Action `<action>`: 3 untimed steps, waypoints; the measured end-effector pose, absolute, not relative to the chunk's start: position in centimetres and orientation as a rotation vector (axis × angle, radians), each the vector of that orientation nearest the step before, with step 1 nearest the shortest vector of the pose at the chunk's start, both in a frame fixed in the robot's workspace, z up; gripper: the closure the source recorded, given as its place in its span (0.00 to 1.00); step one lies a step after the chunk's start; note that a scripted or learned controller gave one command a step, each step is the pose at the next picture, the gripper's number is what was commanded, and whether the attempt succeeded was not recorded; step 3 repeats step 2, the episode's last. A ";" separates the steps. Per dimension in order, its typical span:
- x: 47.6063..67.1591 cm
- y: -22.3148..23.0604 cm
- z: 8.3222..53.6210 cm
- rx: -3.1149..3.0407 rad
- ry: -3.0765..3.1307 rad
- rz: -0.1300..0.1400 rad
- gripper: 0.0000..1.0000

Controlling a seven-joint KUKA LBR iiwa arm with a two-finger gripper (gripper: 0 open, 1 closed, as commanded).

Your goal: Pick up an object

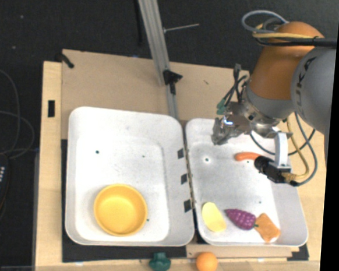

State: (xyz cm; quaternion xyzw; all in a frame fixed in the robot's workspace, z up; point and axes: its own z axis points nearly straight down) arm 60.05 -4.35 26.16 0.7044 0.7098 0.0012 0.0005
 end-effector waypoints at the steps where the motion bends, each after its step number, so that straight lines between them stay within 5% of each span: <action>1: 60.4 0.8 24.7 2.215 2.229 0.000 1.00; 2: 61.4 6.6 23.6 2.213 2.229 0.002 1.00; 3: 61.4 6.6 23.6 2.213 2.229 0.002 1.00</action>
